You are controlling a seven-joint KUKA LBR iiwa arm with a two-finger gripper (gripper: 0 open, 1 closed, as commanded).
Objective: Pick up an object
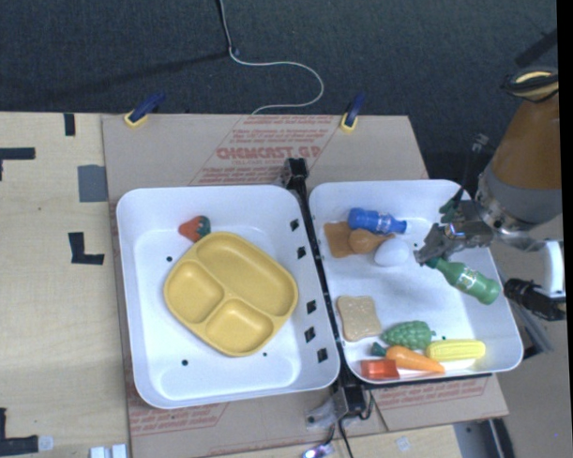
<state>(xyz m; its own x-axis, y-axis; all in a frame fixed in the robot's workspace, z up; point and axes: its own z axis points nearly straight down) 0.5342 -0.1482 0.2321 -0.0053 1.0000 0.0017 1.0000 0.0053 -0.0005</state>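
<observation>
I read red print on cardboard sheet (265, 144) under bins: looks like "CHEMCAST", rest too small. Gripper (441, 248) over right bin (409, 190), near its right wall; green bottle (467, 279) sits at fingertips, but I cannot tell whether clenched on it or released. Label on blue bottle (375, 221) unreadable. Arm cut off at right edge. Toast slice (359, 315), broccoli (408, 336), corn (456, 351), carrot (413, 360) crowd near wall. Open floor mid-bin. Left bin (143, 275): yellow divided plate (231, 292).
</observation>
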